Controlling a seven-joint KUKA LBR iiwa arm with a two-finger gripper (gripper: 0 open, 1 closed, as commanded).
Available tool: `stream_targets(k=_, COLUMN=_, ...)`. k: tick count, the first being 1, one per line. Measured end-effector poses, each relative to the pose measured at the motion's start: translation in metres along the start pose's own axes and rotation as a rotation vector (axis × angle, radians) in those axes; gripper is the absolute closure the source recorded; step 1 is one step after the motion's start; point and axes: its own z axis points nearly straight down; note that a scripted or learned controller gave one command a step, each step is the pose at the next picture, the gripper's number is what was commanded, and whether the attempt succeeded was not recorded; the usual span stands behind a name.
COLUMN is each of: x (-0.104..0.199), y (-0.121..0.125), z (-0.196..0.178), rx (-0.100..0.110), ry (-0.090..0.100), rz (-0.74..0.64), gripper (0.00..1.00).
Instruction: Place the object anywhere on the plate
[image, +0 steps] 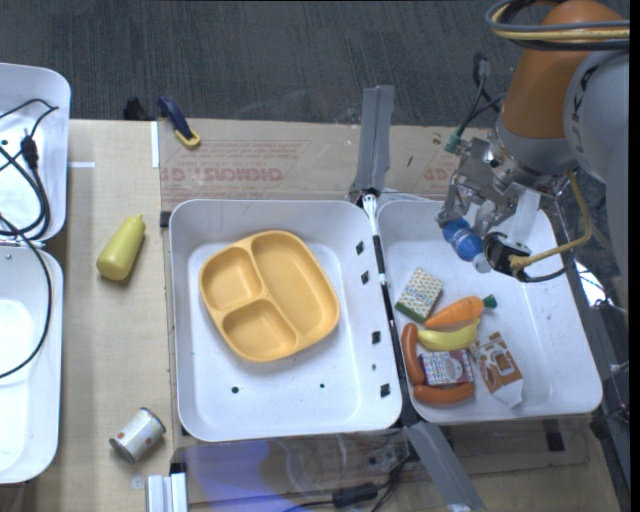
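Observation:
A yellow three-compartment plate (268, 293) lies in the left bin (190, 330), with nothing on it. My gripper (468, 222) hangs over the back left part of the right bin (570, 350). A small blue bottle (463, 242) with a pale cap sits between its fingers, tilted, and the gripper is shut on it. The bottle is to the right of the plate, across the divider between the bins.
The right bin holds a carrot (457, 311), banana (447, 337), hot dog (412, 358), a green-and-tan block (419, 293) and small packets (497, 364). A yellow bottle (121, 248) and a small can (137, 433) lie on the bench left of the bins.

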Motion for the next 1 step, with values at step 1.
stream_targets(k=1, x=0.0616, y=-0.0146, z=0.0421, rx=0.002, ry=-0.001, rz=0.197, gripper=1.00)
